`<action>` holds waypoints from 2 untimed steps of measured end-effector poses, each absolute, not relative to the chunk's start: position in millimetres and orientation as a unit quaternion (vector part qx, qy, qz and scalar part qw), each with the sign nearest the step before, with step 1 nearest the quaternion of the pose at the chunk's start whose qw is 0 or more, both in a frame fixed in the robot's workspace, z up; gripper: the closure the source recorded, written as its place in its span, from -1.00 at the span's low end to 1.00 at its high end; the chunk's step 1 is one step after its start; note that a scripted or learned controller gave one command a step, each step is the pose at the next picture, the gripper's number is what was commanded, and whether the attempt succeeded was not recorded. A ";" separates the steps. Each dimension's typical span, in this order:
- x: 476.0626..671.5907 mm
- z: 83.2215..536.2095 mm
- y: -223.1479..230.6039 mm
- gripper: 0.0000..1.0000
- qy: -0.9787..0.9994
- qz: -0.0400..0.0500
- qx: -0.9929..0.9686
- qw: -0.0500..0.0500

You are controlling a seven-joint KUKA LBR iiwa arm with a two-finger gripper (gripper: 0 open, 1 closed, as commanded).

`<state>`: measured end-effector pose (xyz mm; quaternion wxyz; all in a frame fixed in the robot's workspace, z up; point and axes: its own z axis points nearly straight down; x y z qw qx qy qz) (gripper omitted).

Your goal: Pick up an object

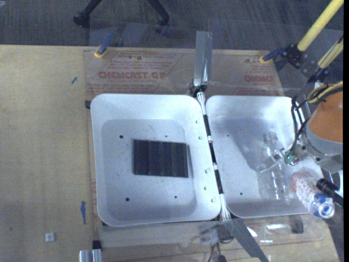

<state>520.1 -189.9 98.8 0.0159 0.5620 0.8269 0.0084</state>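
- Clear plastic bottle (275, 173) lying in right bin (240, 119), near its right wall; label end w/ red print + blue cap toward bottom-right corner.
- Judged light, thin-walled, slick; likely dents and rolls. Best grab across mid-body, not cap.
- Gripper (283, 158) over bottle's upper part; fingers hard to make out against clear plastic, can't tell if spread or closed.
- Left bin (109, 113): 1 dark ribbed slab (161, 158), flat, centre.

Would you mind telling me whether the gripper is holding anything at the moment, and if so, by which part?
It cannot be told. The gripper is low in the right bin among clear plastic items, but no object visibly sits between its fingers.
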 end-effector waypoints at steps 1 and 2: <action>532.6 132.8 -223.1 -1.00 0.811 0.001 0.584 0.003; 496.8 102.4 -195.8 -1.00 0.812 0.005 0.583 0.014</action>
